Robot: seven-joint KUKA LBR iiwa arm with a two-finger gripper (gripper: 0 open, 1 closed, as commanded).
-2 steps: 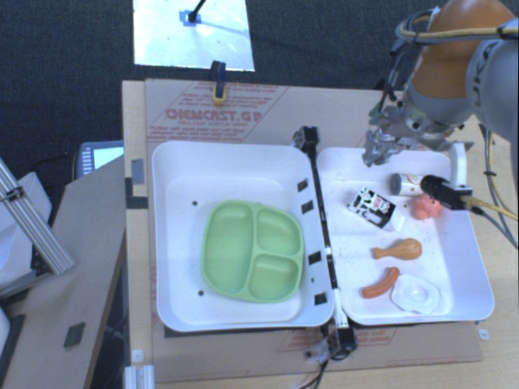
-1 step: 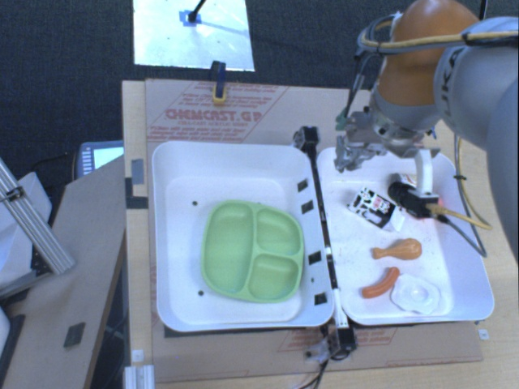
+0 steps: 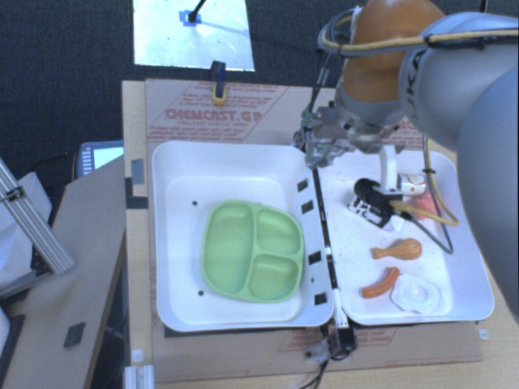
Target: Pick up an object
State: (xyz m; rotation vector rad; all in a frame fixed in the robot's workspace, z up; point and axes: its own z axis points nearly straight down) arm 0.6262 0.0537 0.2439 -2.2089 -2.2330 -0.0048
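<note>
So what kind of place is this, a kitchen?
Probably a robot lab, not a kitchen: a grey robot arm hangs over two white bins, one with a green plate, the other with toy-like food.

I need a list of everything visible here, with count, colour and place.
shallow plastic bins: two, white, side by side
divided plastic plate: one, light green, left bin
toy drumstick: one, orange, right bin, middle
toy sausage: one, orange, right bin, front
flat egg-like toy: one, white, beside the sausage
small item: one, pink, right bin, partly hidden
cardboard sheet: one, brown, red lettering, under the bins
robot arm: one, grey with orange band, from the right
gripper: one, dark, above the bins' shared wall, far end
</note>
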